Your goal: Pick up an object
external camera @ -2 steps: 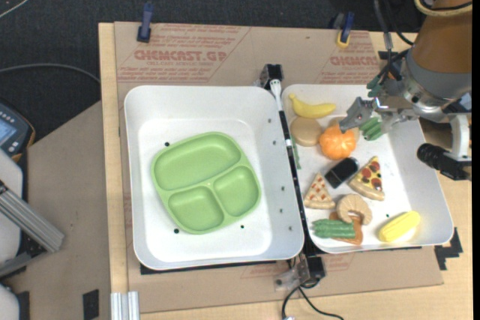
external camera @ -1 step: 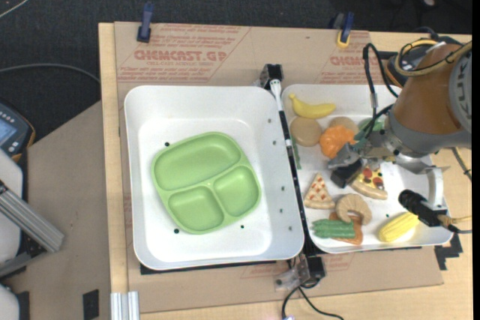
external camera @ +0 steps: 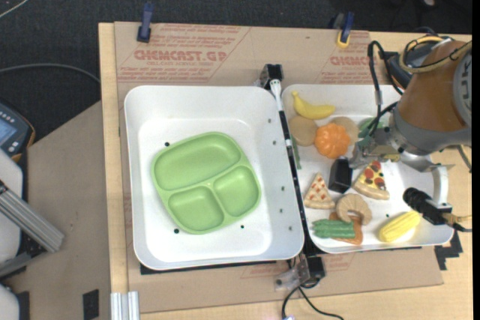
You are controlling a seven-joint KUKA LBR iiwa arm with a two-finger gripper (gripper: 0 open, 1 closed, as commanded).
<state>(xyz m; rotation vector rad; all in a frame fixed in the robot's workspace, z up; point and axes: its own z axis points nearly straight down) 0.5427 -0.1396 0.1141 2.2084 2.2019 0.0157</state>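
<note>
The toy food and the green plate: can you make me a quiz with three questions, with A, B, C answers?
1. Where does the green plate lie?
A. in the left bin
B. in the right bin
C. on the floor

2. How many compartments does the green plate have?
A. one
B. three
C. six

3. Where is the end effector now?
A. above the green plate
B. outside both bins
C. low among the toy food in the right bin

Answers:
1. A, the plate sits in the middle of the left bin, alone.
2. B, one long compartment on top and two smaller ones below.
3. C, it is down in the right bin, between the orange pumpkin, the pizza slice with toppings and the smaller pizza slice.
</note>
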